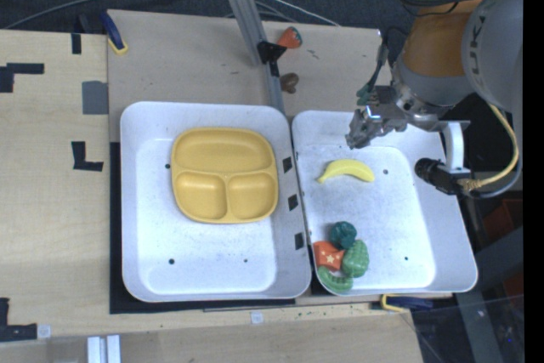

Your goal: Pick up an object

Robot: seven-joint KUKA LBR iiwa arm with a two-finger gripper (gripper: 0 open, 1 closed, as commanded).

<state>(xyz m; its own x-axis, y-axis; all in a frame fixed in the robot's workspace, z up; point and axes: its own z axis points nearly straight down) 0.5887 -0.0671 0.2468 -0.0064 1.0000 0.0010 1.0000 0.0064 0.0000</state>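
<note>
Over the right bin [442, 208], near its far edge, hangs the gripper [361, 134], dark and pointing down from the grey wrist. How far the fingers stand apart, I cannot tell; they blur into one dark mass, and nothing shows between them. Just below it, apart from it, lies the banana [347, 172], flat on the bin floor, its curve arching away from us. Down at the near left corner of that bin sits a cluster: a dark green toy [343, 232], a red block [327, 254], and a lighter green piece [354, 260], all touching one another. Across in the left bin [144, 208], a yellow tray [225, 174] with three compartments rests toward the far side.
</note>
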